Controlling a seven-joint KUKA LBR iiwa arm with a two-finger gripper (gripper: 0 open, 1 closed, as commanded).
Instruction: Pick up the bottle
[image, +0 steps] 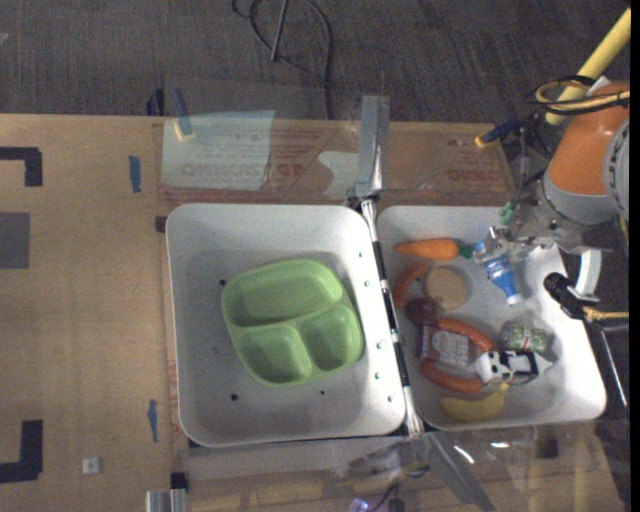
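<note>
Gripper (512, 238) low over bottle (503, 272) at right bin's (585, 405) one o'clock corner. Jaw state: cannot tell. Bottle seemingly under the tool, lift unconfirmed. Carrot (428, 249) at nine o'clock of bottle. Grasp, raise remaining.

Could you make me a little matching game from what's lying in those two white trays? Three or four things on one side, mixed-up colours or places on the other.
Things:
1. divided plate
2. carrot
3. banana
4. bottle

Descriptions:
A. yellow, at the near edge of the right bin
B. clear with blue, just under the gripper
C. green, alone in the left bin
D. orange, at the far edge of the right bin

Pairs: 1-C, 2-D, 3-A, 4-B
</note>
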